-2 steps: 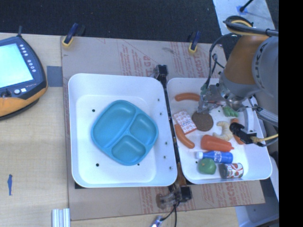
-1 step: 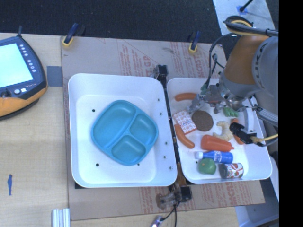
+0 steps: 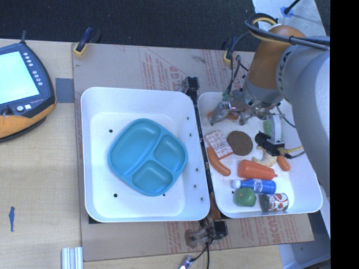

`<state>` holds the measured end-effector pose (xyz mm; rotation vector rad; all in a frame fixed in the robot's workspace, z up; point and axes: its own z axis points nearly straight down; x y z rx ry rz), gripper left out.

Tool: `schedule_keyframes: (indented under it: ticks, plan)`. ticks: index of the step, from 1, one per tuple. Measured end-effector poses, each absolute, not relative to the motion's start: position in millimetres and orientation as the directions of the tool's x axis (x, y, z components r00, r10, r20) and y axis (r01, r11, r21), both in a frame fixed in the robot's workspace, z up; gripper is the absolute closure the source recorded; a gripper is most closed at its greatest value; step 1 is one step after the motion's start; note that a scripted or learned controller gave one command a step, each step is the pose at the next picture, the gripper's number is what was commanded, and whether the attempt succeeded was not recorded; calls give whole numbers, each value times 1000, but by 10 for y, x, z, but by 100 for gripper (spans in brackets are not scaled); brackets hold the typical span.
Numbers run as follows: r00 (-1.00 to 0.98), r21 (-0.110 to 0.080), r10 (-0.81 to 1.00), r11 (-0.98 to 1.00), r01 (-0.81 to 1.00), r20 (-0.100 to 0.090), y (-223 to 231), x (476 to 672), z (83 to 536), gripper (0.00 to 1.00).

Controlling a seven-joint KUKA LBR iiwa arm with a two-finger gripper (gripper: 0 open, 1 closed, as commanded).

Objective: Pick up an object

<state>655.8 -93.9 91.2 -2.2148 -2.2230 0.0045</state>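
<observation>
Brown cookie [image 3: 240, 142] lies flat in the right bin [image 3: 305, 206], just below the pincer [image 3: 242, 114] hovering at the bin's far end; whether the pincer is apart or together, I cannot tell.

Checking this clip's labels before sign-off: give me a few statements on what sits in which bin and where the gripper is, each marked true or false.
1. The blue divided plate lies in the left bin. True.
2. The brown round patty lies on the blue plate. False: it lies in the right bin.
3. The gripper is over the right bin's far end. True.
4. The green apple sits at the right bin's far end. False: it sits near the front, beside the can.
</observation>
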Motion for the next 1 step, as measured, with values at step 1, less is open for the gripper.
schedule_keyframes:
  ticks: [1]
  plan:
    - [-8, -6, 1000, 8, 1000, 0, -943, 6562, 1021, 100]
